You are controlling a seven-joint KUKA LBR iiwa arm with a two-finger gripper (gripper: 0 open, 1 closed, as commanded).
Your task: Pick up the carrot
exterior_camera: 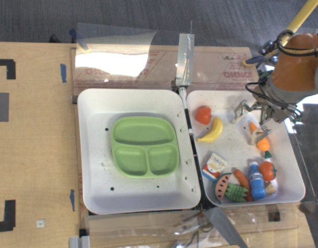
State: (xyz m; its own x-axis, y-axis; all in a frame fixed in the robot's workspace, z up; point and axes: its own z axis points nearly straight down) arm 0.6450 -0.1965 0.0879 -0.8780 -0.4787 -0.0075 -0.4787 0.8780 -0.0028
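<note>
White bin: carrot well below jaws.

Arm cut off at right edge (tool state unclear).

Two bins sit side by side on the surface: the left bin holds a divided plate at its middle, and the right bin holds the loose things. Near its far-left corner a tomato lies just behind a banana, while the carrot lies near the front edge, between a small carton on its left and a bottle on its right. The gripper hangs over the far right of that bin.
</note>
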